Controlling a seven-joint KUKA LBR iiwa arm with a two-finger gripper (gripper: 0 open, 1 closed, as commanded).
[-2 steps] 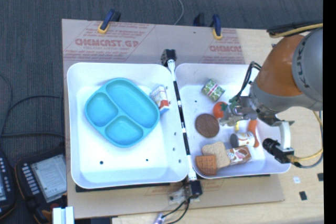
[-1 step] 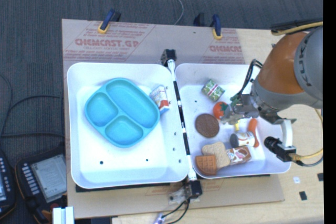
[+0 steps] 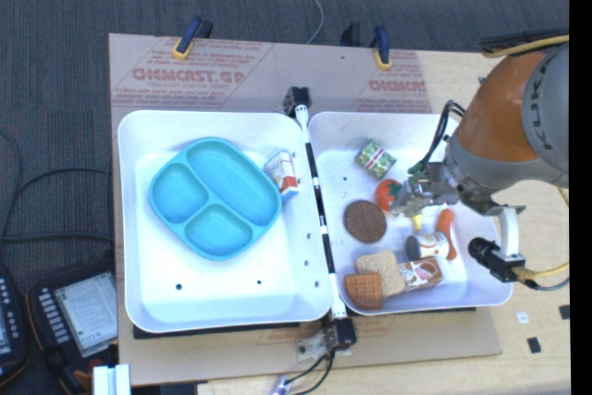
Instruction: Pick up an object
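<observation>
The grey arm with its orange band reaches in from the right over the right-hand shallow white bin [image 3: 481, 291], and the gripper [image 3: 413, 195] sits low among the things there. Whether it is open or closed cannot be told from this slanted view, and nothing can be seen held in it.

Just left of the gripper lies a small red-orange toy tomato [image 3: 387, 194], very near or touching it. Above that rests a green-and-white patterned small box [image 3: 375, 159]. A round dark brown cookie-like disc [image 3: 365, 220] lies towards the bin's middle. Near the front wall sit a tan slice of toy bread [image 3: 378, 271], a waffle-textured orange piece [image 3: 363, 290] and a red-and-white packet [image 3: 422, 273].

The left-hand white bin [image 3: 157, 310] holds a light blue three-compartment plastic tray [image 3: 215, 196] and, beside its right edge, a small white-and-red carton [image 3: 283, 172]. Both bins rest on a brown cardboard-covered surface [image 3: 185, 74].
</observation>
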